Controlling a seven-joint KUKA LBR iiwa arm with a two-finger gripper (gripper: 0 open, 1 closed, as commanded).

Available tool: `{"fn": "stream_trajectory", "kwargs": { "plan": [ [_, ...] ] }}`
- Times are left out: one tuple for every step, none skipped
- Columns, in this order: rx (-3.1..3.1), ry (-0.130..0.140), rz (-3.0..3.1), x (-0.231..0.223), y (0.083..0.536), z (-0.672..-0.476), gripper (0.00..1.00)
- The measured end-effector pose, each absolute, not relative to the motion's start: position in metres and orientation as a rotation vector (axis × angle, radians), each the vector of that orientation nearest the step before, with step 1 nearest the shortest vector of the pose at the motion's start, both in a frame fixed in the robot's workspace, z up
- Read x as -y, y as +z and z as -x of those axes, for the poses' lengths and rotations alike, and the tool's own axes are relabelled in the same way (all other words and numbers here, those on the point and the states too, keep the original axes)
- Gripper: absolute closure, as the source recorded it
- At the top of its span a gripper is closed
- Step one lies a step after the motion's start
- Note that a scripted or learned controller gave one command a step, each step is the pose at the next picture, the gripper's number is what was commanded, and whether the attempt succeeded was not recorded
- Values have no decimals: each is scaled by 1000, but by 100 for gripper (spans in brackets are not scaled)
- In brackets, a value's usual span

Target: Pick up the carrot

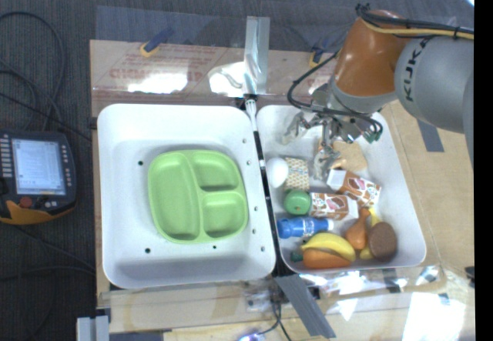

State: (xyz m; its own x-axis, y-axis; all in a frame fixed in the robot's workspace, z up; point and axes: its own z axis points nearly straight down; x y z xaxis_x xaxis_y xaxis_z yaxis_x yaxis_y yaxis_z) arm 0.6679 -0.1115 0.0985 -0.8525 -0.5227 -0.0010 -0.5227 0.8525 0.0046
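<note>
The carrot (323, 259) is an orange piece lying at the front of the right bin (404, 178), partly tucked under a yellow banana (328, 244). My gripper (326, 148) hangs below the orange wrist band in the back half of that bin, above a patterned snack packet (348, 187). It is well behind the carrot and apart from it. The wrist and cables hide the fingers from above.
Around the carrot lie a blue bottle (303, 227), a green ball (297, 202), a white egg (276, 172), an orange-brown drumstick (357, 232) and a brown round piece (383, 240). The left bin (123, 139) holds a green divided plate (199, 195). A teach pendant (35, 174) sits at far left.
</note>
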Motion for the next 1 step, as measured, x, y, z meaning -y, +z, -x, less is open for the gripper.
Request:
{"fn": "stream_trajectory", "kwargs": {
  "plan": [
    [3016,9,-905,176,168,-621,0]
  ]
}}
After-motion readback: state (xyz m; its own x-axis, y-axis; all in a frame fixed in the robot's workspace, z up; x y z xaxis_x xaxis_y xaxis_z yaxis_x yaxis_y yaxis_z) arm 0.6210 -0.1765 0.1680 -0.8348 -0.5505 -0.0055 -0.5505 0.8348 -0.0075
